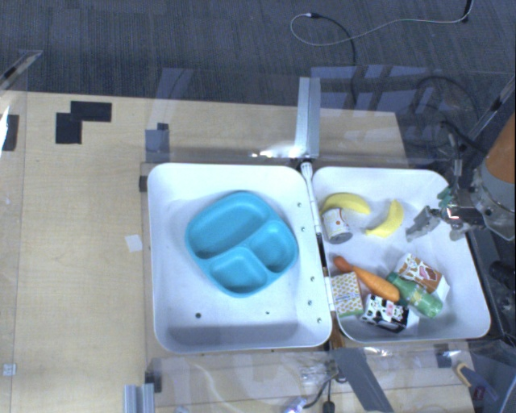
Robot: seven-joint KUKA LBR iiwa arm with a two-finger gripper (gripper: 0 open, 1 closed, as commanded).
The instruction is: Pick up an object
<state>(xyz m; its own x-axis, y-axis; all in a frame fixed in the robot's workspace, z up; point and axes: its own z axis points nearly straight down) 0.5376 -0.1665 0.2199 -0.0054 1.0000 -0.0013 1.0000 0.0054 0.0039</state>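
Note:
The right bin (451,323) holds two yellow bananas (347,202) (387,219), a small tin can (336,225), an orange carrot (367,278), a green bottle (419,296), a colourful carton (423,273), a beige packet (347,294) and a black-and-white box (384,313). My gripper (439,223) hangs over the bin's right side, to the right of the bananas and above the carton. Its fingers are spread apart with nothing between them.
The left bin (173,323) holds a blue divided plate (240,242). A metal post (309,113) stands behind the divider between the bins. The arm (496,173) comes in over the right edge. Black cables (322,24) lie on the floor beyond the bench.

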